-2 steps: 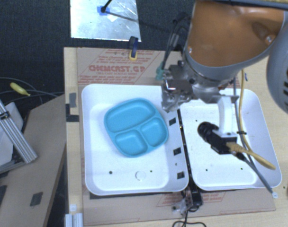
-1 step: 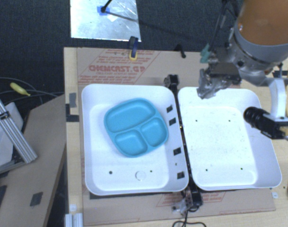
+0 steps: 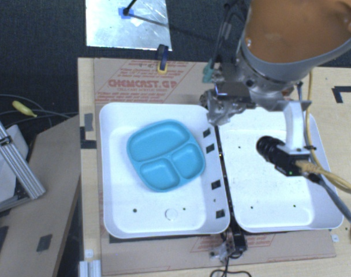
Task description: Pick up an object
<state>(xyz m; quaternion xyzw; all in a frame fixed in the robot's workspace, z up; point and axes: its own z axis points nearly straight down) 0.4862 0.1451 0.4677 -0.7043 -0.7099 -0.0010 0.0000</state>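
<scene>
Blue three-compartment plate (image 3: 165, 154) lies flat and right way up in the middle of the left bin (image 3: 115, 172). It is turned at a slant and stands off every wall, so its raised rim looks reachable from any side. Gripper (image 3: 220, 113) hangs over the far end of the ridge where the left bin meets the right bin (image 3: 268, 206), near the plate's far right edge but apart from it. Open or closed: cannot tell, the wrist hides it. Judgement: nothing grasped yet; the pick needs a move left and down.
</scene>
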